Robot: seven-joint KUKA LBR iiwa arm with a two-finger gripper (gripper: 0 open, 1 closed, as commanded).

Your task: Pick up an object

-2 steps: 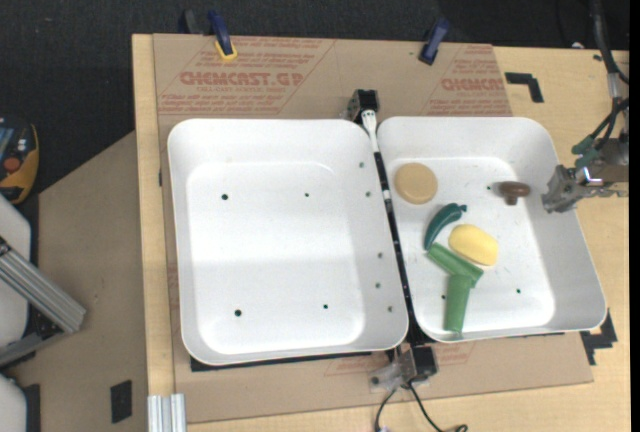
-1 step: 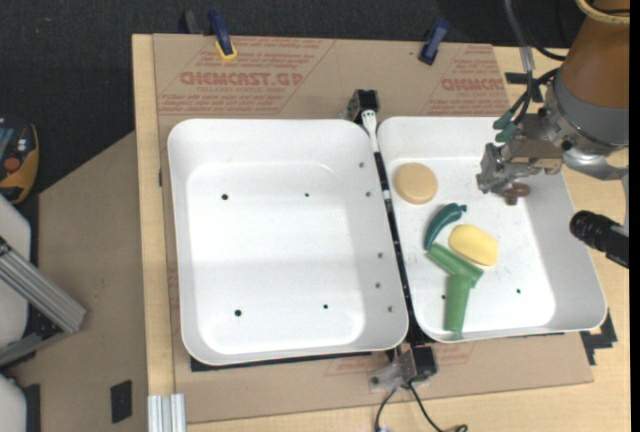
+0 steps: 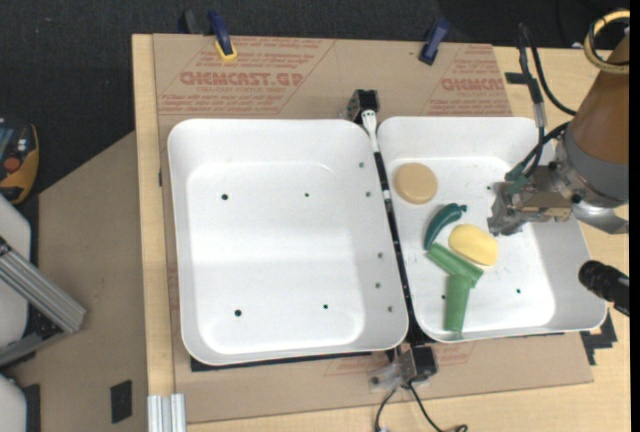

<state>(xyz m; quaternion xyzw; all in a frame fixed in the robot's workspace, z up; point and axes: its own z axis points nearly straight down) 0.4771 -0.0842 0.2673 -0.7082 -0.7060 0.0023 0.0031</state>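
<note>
Yellow lump lies in the right bin, touching a green tool — a tan disc sits near. The gripper hangs just beside the lump; whether it is released or clenched, I cannot tell. Approach seems under way — next it must centre over the lump and descend.

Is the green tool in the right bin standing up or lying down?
Lying down. The green tool lies flat on the floor of the right bin, its handle pointing toward the near rim, with a yellow object against its upper end.
</note>
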